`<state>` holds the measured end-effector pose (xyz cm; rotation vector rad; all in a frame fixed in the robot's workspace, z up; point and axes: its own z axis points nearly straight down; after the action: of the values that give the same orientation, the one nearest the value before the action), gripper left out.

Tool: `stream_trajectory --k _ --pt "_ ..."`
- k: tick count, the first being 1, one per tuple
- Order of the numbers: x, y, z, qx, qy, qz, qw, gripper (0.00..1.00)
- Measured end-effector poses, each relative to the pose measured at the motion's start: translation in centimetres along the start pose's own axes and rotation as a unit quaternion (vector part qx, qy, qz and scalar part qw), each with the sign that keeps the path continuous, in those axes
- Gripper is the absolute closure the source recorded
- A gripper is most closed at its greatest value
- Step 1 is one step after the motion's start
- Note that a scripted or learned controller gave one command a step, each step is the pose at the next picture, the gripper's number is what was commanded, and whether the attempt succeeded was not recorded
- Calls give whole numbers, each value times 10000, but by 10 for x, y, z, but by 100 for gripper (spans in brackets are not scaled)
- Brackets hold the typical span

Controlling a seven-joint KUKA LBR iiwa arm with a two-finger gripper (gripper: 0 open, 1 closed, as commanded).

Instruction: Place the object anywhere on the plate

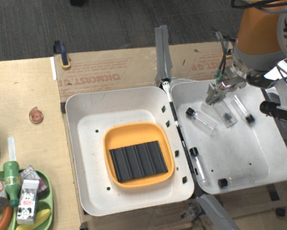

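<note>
The orange plate point(135, 133) carries a dark grey, seemingly ribbed object point(138, 160); both bins point(86, 154) are white.

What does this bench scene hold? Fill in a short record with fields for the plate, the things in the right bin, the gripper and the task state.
plate: orange plate in the left bin, a dark ridged block lying on it
right bin: right bin holds several clear tubes with black caps
gripper: gripper low over the right bin's far side, close to the tubes
task state: no tube on the plate yet
side table: green tray of toy food
</note>
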<state>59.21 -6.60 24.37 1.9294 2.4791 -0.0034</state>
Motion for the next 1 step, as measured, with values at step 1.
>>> stream_trajectory --k 1 --pt "-6 14 10 -8 -1 -1484 9889 100"
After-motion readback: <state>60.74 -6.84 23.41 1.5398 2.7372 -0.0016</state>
